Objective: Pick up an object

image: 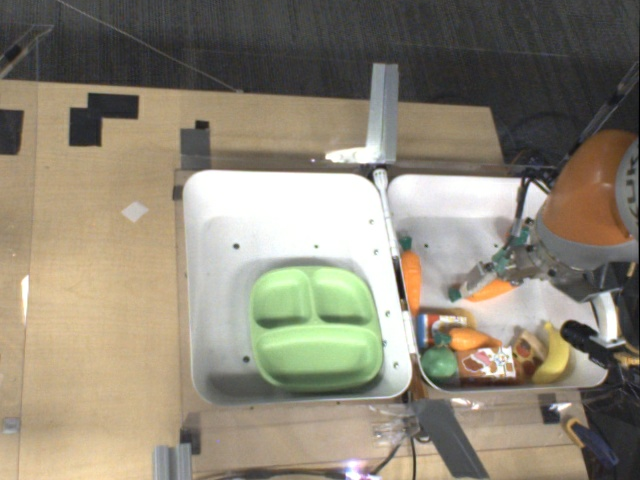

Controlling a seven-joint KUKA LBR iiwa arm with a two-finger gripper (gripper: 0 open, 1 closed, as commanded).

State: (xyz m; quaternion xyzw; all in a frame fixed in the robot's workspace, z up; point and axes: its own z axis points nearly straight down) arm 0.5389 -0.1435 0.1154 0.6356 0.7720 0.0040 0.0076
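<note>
Claw (pixel 503 265) of the grey arm, below its orange band (pixel 590 203), sits low in the right bin (pixel 450 203), reaching in from the right. Its fingers are closed around the thick end of a small orange carrot (pixel 488 290), which hangs at a slant with its green tip (pixel 455 293) pointing left, near the middle of that bin. Just left of it, against the wall between the bins, a second, longer carrot (pixel 411 280) lies lengthwise. Along the near edge of the right bin sits a cluster of toy food: a green round piece (pixel 438 364) in the corner, another orange piece (pixel 468 339) above it, a brown and red packet (pixel 490 361) beside that, and a yellow banana (pixel 553 356) at the right end; these lie touching or nearly touching each other, apart from the held carrot. The left bin (pixel 215 228) holds a green divided plate (pixel 316 328), resting flat toward its near side. Both bins stand side by side on the wooden bench (pixel 90 298), with a metal bracket (pixel 383 113) at the far end of the gap between them.
</note>
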